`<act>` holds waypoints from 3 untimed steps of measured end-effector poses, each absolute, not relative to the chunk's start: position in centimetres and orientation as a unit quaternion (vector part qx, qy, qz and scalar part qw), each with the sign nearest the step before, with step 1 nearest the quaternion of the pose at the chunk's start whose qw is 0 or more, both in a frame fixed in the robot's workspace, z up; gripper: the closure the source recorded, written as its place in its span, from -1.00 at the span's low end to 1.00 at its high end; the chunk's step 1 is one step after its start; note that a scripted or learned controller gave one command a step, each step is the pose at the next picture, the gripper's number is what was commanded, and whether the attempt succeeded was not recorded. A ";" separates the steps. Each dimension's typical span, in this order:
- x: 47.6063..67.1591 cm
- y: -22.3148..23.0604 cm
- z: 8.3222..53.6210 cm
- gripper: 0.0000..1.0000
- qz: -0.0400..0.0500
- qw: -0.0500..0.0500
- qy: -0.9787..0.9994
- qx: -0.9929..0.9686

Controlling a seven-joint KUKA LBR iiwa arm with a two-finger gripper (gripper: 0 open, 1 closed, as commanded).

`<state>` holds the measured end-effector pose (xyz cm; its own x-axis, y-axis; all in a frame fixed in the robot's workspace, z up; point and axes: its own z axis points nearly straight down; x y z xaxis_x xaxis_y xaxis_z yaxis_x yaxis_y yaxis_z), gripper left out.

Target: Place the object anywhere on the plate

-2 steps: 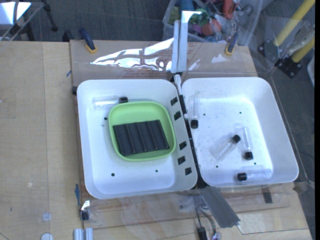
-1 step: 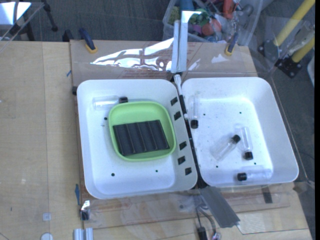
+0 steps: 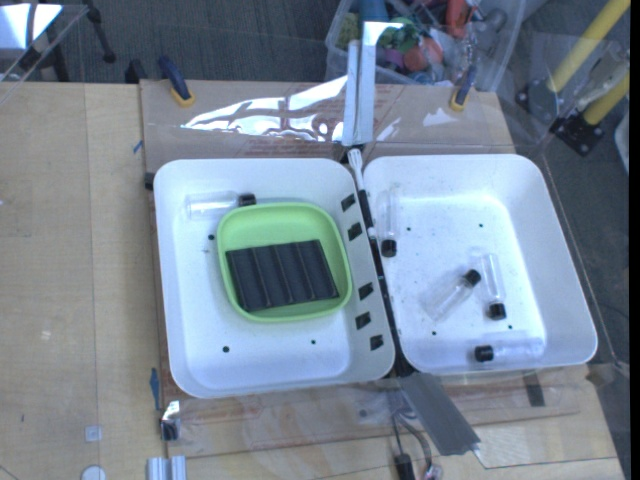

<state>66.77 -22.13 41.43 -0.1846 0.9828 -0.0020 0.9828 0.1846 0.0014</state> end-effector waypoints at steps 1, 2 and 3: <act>66.8 -22.1 41.4 -1.00 0.000 0.001 0.770 0.639; 66.8 -22.1 41.4 -1.00 0.000 0.001 0.770 0.639; 66.8 -22.1 41.4 -1.00 0.000 0.001 0.770 0.639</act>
